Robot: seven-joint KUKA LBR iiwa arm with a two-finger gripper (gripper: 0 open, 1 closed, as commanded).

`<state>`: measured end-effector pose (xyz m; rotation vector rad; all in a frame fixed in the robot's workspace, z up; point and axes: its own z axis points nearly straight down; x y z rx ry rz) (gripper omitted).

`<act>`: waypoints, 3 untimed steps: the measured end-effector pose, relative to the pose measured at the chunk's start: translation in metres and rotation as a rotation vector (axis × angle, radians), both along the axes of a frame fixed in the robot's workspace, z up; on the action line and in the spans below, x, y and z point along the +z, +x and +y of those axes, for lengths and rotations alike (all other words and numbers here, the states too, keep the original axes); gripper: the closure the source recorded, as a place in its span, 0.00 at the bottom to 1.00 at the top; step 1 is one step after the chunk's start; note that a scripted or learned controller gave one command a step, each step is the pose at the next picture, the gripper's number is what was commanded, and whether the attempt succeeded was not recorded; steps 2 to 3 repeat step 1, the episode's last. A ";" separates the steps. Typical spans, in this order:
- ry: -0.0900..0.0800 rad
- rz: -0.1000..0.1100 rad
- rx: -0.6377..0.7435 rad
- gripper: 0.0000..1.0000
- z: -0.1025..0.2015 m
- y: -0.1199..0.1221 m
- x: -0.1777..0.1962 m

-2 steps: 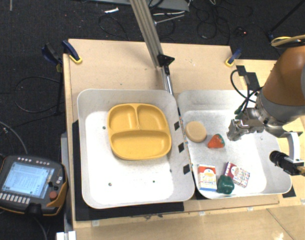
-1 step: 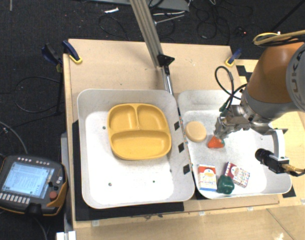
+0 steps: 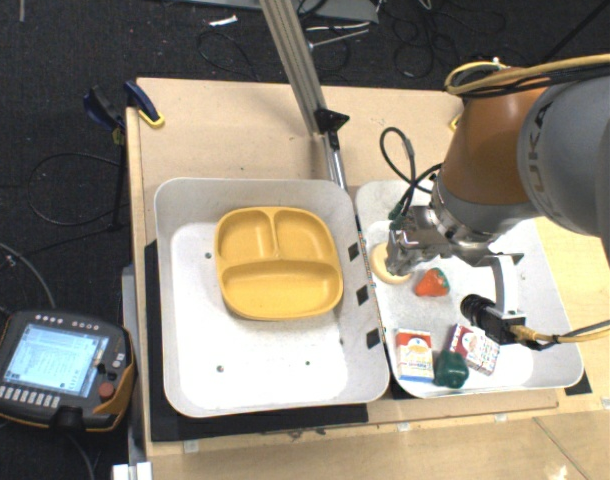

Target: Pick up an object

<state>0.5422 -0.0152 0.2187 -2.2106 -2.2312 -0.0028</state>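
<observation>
Claw (image 3: 403,251) over pale ring (image 3: 389,266); red toy (image 3: 432,283) beside

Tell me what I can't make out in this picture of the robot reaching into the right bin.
- Cream ring-shaped object, camera view: partly covered by the gripper, so its full shape is hidden.
- The gripper's jaws: too small and cluttered to tell open from shut.
- Two small cartons: printing too small to read.
- Right bin: the arm hides its upper part.
- Handheld screen: text illegible.

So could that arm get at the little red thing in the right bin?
Probably yes. The red thing lies uncovered right beside the gripper, with the cartons and the green thing lying apart from it.
</observation>
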 end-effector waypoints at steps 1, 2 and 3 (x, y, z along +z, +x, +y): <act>0.001 0.001 -0.001 1.00 0.062 -0.002 -0.002; 0.001 0.001 -0.001 1.00 0.062 -0.002 -0.002; 0.001 0.001 -0.001 1.00 0.062 -0.002 -0.002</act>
